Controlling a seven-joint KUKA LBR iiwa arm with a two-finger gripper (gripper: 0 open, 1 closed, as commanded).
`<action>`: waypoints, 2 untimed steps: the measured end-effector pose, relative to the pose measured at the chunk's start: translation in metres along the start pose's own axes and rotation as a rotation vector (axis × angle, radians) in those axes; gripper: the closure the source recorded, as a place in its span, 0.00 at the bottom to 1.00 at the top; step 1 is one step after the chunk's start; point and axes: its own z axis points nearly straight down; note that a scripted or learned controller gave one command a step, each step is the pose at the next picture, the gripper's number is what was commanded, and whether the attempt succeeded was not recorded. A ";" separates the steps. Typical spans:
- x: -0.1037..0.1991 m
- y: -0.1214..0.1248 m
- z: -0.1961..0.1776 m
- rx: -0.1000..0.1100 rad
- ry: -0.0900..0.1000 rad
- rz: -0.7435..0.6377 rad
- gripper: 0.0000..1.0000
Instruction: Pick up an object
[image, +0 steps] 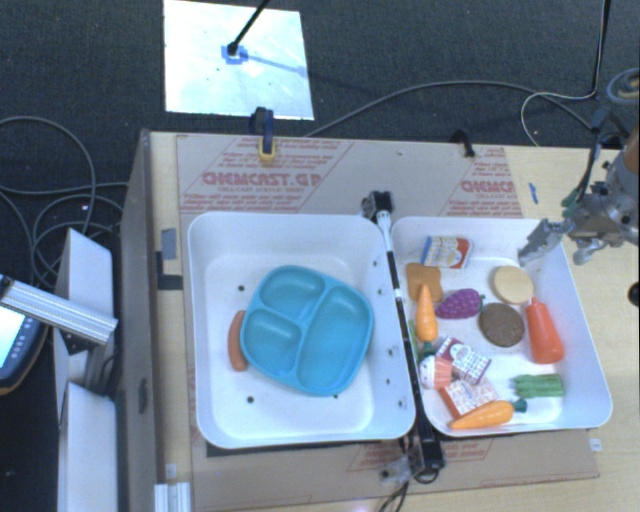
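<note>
- Two white bins sat side by side; the left bin (215, 400) held a blue divided plate (305, 328).
- The gripper (556, 238) hovered above the right bin (585, 345), fingers apart, holding nothing.

a: what sits around the brown board (300, 170) under the bins?
b: above it, on the dark carpet (80, 70), a pale square sheet (238, 60). a yellow and black clamp (264, 135) grips the board's top edge.
a: and to the board's left?
b: black cables (50, 180) looping, then a white box (85, 290) with a silver rail (60, 308) across it.
</note>
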 end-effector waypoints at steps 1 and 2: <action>0.057 0.010 0.098 0.002 0.001 -0.001 0.00; 0.062 0.029 0.177 0.003 0.001 -0.001 0.00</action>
